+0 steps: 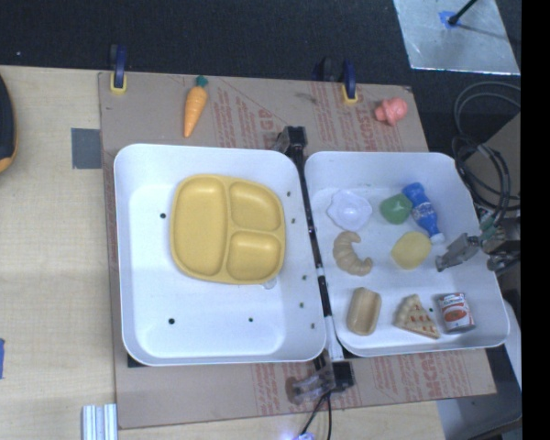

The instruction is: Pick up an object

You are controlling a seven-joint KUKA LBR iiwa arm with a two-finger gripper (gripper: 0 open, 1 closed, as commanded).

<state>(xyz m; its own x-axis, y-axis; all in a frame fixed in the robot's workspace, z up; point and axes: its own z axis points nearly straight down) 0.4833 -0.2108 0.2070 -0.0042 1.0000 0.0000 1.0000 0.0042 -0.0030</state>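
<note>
The right bin [385, 168] holds several small items: a white crumpled piece [350, 209], a green ball [395, 209], a blue bottle [422, 211], a yellow lemon [410, 250], a croissant [352, 253], a bread roll [363, 310], a pizza slice [415, 317] and a red-labelled can [454, 312]. My gripper [477, 252] hangs over the bin's right rim, just right of the lemon and above the can. It is open with nothing between its fingers.
The left bin [147, 319] carries a yellow divided plate [227, 227]. A toy carrot [194, 108] and a pink toy [391, 110] lie on the cardboard behind the bins. Cables [481, 168] loop at the right.
</note>
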